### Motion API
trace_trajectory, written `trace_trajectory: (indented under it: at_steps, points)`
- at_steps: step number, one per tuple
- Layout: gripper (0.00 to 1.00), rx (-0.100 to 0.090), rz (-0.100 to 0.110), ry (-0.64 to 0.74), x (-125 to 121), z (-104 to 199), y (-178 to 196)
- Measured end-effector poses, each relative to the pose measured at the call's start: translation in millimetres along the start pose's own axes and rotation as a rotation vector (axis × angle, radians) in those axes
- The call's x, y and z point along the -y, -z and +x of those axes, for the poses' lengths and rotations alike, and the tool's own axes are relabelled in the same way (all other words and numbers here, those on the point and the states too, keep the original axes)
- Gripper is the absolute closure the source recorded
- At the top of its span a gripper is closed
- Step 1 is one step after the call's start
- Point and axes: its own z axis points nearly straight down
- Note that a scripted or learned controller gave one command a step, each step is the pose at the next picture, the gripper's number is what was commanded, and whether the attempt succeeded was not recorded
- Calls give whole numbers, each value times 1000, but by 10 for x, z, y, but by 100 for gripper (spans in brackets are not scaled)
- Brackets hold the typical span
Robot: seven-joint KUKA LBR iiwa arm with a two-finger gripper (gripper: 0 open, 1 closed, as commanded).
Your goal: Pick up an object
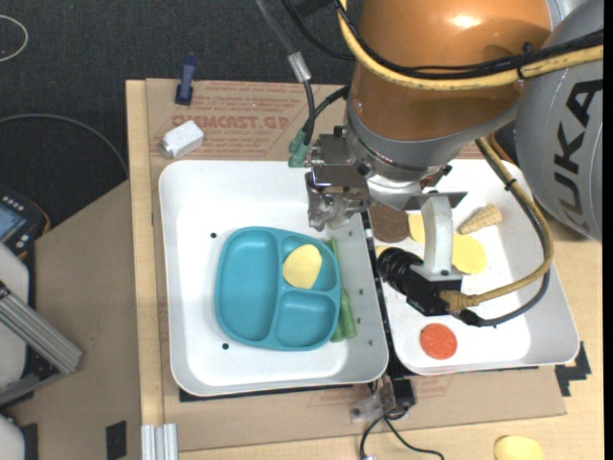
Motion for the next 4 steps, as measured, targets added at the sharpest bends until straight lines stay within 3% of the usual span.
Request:
trace_trajectory:
  at_steps: [1, 2, 3, 4]
  points:
    - [100, 3, 2, -8, -749, 83, -1368]
    - [100, -6, -14, 0, -478, 440, -911]
    - [100, -11, -31, -4, -420, 397, 1412]
    - [100, 4, 4, -7, -444, 355, -26]
